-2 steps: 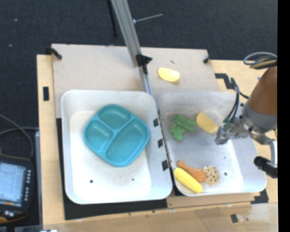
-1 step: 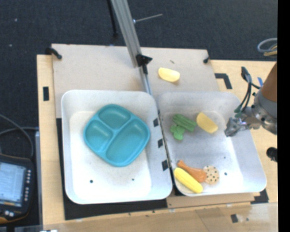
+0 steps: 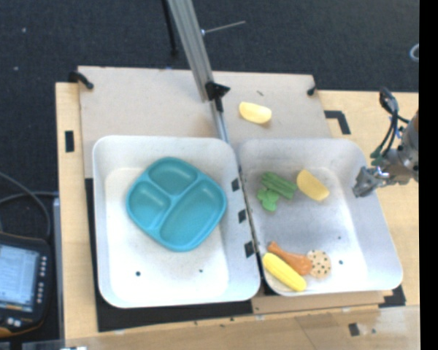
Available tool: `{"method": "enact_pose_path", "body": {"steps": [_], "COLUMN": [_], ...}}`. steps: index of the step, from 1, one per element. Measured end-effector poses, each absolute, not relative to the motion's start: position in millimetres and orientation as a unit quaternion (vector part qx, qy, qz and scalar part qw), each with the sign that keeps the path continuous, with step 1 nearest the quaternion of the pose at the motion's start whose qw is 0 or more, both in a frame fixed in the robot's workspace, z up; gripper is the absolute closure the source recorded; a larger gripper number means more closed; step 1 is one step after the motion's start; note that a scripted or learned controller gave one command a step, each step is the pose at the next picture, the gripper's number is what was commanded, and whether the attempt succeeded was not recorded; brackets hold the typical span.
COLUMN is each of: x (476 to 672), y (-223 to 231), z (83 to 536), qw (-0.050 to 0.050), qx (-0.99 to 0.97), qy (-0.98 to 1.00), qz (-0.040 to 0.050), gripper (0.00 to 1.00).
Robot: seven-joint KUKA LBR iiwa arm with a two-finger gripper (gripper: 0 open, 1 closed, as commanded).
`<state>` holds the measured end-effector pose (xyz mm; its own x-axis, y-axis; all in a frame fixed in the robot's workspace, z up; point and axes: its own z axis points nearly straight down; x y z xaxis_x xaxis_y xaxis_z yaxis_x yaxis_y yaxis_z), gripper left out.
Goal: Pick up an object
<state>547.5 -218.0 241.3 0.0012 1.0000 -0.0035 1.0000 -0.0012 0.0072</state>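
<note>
Item 1. Right bin: shallow, white, taken here as the landmark. Its middle floor is bare and scuffed grey, and open room is left between the two groups of contents.

Item 2. Gripper: seen at the bin's right rim, low over the wall, with the arm cut off at the picture's right side. The fingers are too small and dark to be made out, so whether they are parted or closed cannot be told. Nothing is seen between them.

Item 3. Yellow piece: lying in the bin's upper part, nearest the gripper but apart from it.

Item 4. Green pieces: just left of the yellow piece, near the bin's left wall. Their number is hard to tell.

Item 5. Corn cob: at the bin's lower left corner, against the rim.

Item 6. Orange carrot: touching the corn cob along its upper side.

Item 7. Round speckled biscuit: touching the carrot's right end.

Item 8. Second yellow piece: outside the bin, on the bench beyond its far rim.

Item 9. Left bin: adjoining the landmark's left wall, holding a blue divided plate with bare floor all round.

Item 10. Metal rail: slanting down to the seam between the bins.
</note>
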Motion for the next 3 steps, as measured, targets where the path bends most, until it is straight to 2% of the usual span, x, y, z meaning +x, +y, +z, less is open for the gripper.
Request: {"method": "enact_pose_path", "body": {"steps": [1,3], "x": [548.4,560.3], "y": [-219.5,-123.8], "z": [267.0,245.3], "qw": [0.002,0.000], "qx": [0.706,0.705], "qy": [0.708,0.709], "qz": [0.0010,0.0005], "gripper": [1.00,1.00]}}
